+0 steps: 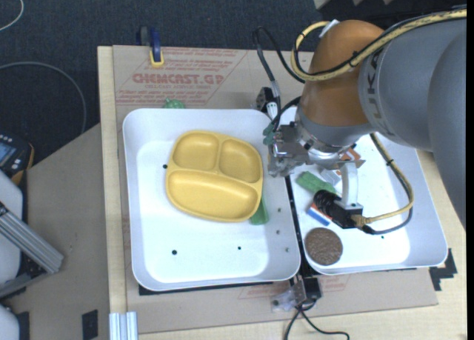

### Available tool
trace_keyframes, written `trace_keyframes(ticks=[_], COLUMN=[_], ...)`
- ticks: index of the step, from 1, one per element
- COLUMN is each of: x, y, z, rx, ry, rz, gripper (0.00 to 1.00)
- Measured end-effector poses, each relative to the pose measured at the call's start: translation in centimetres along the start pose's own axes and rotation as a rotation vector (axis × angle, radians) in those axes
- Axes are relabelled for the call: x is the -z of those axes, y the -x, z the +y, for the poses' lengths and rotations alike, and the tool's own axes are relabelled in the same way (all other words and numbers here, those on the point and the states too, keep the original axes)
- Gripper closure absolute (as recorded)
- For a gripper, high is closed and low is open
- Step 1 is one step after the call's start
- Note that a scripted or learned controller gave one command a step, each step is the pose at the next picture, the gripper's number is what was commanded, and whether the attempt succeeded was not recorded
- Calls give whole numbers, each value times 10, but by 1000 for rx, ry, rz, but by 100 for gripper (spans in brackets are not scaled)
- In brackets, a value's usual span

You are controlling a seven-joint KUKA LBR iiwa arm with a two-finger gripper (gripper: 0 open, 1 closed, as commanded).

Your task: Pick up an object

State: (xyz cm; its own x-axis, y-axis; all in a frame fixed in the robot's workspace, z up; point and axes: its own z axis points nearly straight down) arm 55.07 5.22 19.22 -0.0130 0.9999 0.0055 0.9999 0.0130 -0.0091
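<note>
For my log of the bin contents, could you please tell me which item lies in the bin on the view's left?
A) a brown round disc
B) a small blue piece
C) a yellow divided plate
C: the yellow divided plate lies in the left-hand bin, while the brown round disc and the small blue piece lie in the right-hand bin.

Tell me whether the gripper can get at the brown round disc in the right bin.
Probably yes: the brown disc lies uncovered at the near corner of the right bin, and the gripper hangs close by.
</note>
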Motion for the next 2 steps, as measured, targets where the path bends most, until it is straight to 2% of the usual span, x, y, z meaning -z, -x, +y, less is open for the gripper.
trace_keyframes(ticks=[1,2], x=[-5,49], y=[-48,-88], z=[-50,-34], rx=[-7,-7], ry=[1,16], rz=[-2,-2], gripper=[100,100])
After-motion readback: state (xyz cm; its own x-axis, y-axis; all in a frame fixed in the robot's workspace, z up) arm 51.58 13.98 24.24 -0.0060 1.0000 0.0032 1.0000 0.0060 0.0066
